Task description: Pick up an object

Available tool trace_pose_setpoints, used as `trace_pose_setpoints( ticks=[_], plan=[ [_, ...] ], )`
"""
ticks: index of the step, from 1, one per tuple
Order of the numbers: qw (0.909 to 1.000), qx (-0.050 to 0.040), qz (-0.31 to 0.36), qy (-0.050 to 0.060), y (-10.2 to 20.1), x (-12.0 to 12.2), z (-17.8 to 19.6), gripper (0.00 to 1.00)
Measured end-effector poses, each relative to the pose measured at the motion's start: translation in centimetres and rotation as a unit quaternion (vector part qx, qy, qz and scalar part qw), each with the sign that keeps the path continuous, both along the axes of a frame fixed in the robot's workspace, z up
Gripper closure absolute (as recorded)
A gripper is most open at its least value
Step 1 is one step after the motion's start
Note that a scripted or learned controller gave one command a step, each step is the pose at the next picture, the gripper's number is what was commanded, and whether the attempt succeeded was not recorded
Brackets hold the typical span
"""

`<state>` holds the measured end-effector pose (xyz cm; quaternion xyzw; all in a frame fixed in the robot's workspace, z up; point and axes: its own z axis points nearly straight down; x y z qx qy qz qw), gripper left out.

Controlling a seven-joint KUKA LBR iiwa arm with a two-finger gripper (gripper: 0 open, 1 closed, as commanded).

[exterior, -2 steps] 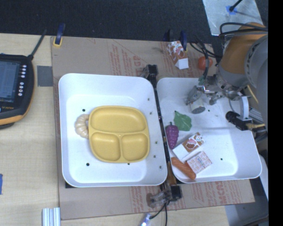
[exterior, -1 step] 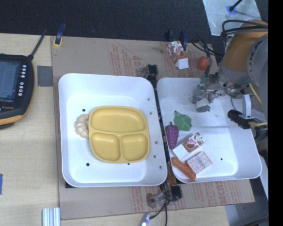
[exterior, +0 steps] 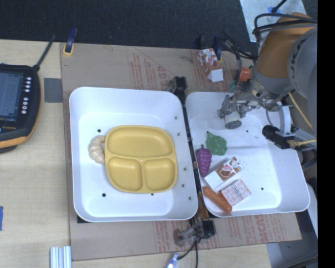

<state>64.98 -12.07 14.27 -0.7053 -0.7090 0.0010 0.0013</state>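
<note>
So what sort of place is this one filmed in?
Most likely a robotics lab bench: two white bins on cardboard, one with a yellow divided tray, the other with toy food, plus a teach pendant at the left.

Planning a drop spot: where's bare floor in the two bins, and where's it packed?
Right bin: bare along its right side and near-right corner, beyond the snack packets. Its near-left corner is packed: purple grapes, green leaf, carrot, packets. The pincer hangs over its far end. Left bin: yellow divided plate fills the middle; bare strips along the far and near walls.
</note>
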Motion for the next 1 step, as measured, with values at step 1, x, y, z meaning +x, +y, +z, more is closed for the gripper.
trace_pose_setpoints(
  ticks=[1],
  plan=[
    [1.0000,0.0001,0.000,0.000,6.63,-3.57,7.94,1.00]
  ],
)
